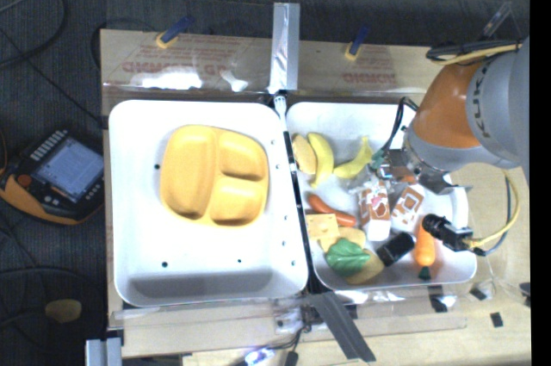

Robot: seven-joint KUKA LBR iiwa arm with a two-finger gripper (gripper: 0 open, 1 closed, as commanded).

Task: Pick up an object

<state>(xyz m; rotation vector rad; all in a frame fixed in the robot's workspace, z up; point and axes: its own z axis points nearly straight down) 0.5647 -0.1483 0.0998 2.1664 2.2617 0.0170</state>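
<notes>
Camera view: the toy food lies heaped in the right bin, bananas, a carrot and cartons touching, so any pick is crowded. The gripper hangs over the cartons; whether it grips anything cannot be told. A yellow tray sits in the left bin.

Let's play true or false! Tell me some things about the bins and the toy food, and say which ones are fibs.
1. The yellow divided plate lies in the left bin. True.
2. The bananas are in the left bin. False: they lie in the right bin.
3. The robot arm is over the right bin. True.
4. The orange carrot is outside the bins. False: it is in the right bin, by its near right corner.
</notes>
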